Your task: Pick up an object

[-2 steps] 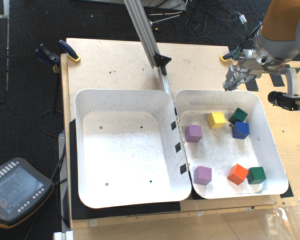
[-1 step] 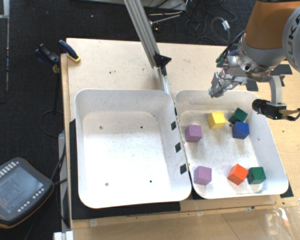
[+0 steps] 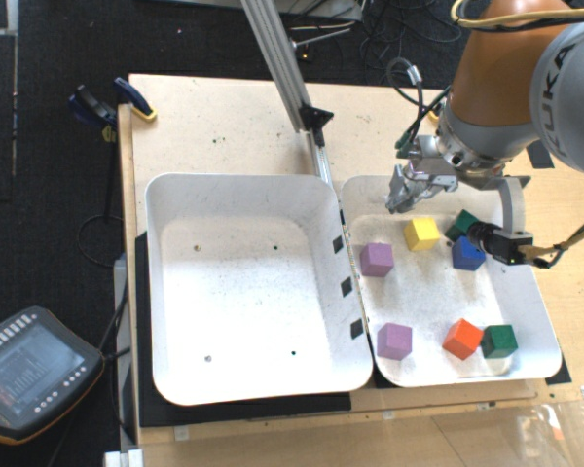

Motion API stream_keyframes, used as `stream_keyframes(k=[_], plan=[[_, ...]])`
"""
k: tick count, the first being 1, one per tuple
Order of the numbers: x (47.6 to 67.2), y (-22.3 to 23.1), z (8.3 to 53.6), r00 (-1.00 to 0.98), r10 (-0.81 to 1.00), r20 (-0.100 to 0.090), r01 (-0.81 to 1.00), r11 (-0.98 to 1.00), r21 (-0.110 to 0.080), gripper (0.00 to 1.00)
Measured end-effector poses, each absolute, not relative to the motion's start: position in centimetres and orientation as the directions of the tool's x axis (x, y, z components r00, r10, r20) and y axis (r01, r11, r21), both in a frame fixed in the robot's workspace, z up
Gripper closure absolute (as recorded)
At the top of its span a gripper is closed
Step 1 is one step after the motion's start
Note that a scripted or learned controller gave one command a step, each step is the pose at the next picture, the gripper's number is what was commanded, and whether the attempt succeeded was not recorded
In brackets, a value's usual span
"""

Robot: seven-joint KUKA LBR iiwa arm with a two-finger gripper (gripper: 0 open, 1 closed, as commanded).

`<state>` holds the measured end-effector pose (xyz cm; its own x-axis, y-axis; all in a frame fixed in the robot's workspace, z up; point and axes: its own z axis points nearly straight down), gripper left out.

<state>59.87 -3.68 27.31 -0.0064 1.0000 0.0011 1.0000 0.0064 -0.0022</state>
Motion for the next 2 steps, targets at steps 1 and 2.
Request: stream_keyframes(k=[1, 2], plan=[[57.2, 1.2, 26.9, -0.008, 1.000, 0.002, 1.000, 0.008, -0.003, 1.00], [54.5, 5.3, 24.1, -0.007, 1.000, 0.001, 1.000, 0.007, -0.005, 1.00]])
